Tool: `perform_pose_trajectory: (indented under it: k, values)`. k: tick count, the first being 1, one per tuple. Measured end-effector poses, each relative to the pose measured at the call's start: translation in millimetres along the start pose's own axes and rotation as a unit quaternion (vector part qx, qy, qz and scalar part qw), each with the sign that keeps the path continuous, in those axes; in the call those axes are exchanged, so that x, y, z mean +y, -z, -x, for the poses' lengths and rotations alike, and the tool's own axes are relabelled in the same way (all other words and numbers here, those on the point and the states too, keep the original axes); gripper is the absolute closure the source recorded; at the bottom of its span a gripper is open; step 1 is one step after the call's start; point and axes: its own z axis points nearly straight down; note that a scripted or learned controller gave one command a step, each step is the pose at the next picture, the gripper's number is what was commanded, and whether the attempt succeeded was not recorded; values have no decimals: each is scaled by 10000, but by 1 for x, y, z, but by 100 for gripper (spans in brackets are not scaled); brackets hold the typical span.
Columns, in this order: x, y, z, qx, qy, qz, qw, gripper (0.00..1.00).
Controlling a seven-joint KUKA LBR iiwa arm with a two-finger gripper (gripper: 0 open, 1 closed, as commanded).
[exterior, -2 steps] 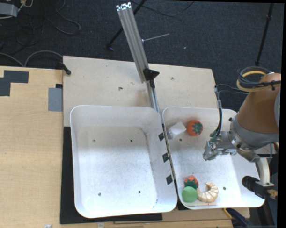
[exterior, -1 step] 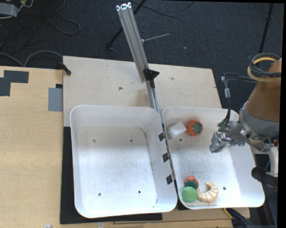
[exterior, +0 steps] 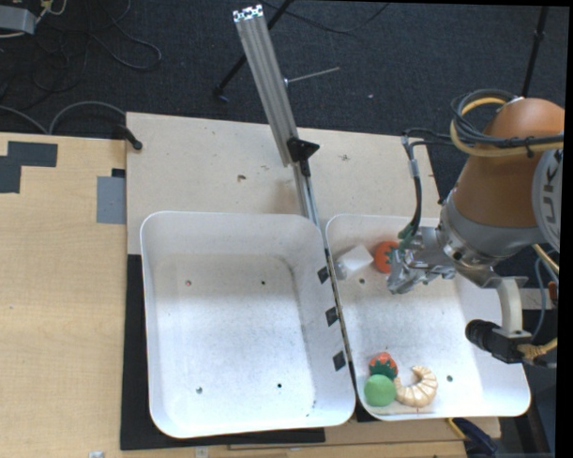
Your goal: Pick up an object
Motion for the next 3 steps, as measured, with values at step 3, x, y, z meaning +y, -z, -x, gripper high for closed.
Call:
perform_pose_trajectory:
  k: [3]
  values:
    - [53, -35, -139, -5, -6, -6, 10000, 100]
